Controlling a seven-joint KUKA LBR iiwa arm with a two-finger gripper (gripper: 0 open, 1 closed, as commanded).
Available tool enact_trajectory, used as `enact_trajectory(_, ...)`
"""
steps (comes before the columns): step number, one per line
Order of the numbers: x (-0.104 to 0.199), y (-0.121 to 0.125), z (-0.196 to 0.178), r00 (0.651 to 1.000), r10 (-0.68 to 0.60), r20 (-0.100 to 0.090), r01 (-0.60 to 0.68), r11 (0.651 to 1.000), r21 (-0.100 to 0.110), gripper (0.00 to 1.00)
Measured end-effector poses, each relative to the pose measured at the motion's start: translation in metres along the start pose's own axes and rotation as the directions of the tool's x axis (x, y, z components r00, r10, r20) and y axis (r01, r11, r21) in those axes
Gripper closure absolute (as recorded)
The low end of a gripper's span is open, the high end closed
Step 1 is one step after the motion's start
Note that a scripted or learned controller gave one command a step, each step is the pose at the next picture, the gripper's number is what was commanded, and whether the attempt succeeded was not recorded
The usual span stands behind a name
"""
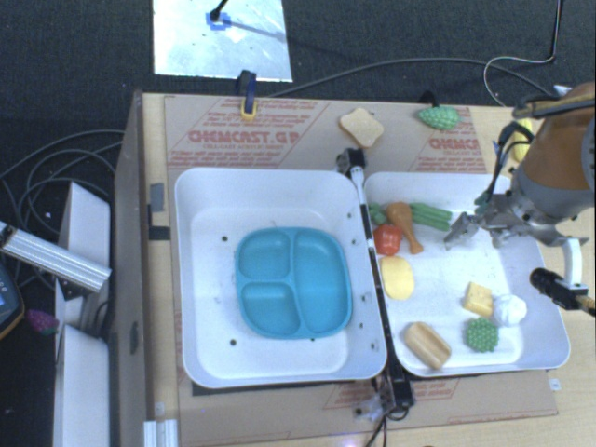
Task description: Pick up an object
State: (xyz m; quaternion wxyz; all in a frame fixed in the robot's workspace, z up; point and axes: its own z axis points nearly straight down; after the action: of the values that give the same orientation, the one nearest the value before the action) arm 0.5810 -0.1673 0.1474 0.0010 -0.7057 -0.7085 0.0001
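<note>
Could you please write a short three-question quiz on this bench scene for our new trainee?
1. True or false: the blue divided plate lies in the left bin.
2. Which item lies nearest the front right corner of the right bin? A) the red tomato B) the green bumpy ball C) the yellow lemon
3. Fill in: the toast slice lies on the ______, behind both bins.

Key
1. True.
2. B; it sits beside a white ball and a yellow cheese block.
3. Cardboard sheet. The gripper hovers over the right bin's back area.
</note>
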Motion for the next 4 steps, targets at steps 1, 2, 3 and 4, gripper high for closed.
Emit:
enact_trajectory(1,0.057,0.047,0.047,1.000,0.002,0.005,-0.002,1.000,-0.007,0.00)
enact_trajectory(2,0.061,0.088,0.060,1.000,0.003,0.005,-0.003,1.000,0.002,0.00)
enact_trajectory(3,0.051,0.036,0.063,1.000,0.002,0.002,-0.002,1.000,-0.003,0.00)
enact_trajectory(4,0.020,0.089,0.062,1.000,0.000,0.003,0.000,1.000,-0.006,0.00)
